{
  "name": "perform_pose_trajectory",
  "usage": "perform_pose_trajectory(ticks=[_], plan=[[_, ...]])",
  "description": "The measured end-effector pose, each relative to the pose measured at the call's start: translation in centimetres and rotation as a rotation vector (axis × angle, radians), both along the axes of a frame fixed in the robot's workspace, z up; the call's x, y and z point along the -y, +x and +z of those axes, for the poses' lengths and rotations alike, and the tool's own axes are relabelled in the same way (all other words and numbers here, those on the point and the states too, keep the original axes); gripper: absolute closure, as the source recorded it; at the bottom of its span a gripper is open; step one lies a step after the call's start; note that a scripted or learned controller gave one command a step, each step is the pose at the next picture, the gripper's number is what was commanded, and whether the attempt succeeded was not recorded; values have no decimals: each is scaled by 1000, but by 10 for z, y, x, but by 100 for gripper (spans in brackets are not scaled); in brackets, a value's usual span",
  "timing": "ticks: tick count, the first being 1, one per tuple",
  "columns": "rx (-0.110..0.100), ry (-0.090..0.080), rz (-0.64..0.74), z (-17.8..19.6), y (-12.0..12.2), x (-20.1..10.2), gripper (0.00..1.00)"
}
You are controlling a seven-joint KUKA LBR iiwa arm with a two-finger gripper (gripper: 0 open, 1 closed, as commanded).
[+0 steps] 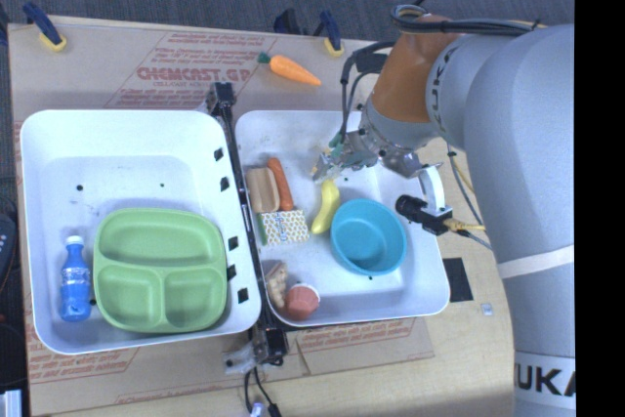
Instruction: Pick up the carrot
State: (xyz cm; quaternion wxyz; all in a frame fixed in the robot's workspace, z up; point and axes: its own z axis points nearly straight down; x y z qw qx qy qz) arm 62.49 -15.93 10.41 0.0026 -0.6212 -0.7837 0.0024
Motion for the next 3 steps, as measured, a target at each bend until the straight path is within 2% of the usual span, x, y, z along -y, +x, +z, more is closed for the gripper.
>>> perform_pose_trajectory(ticks=[1, 2, 3], plan=[[5, 5, 18, 90, -22, -154, 100], [-1, -3, 95, 103, 1, -101, 100], [-9, -2, -91, 89, -11, -51, 100]])
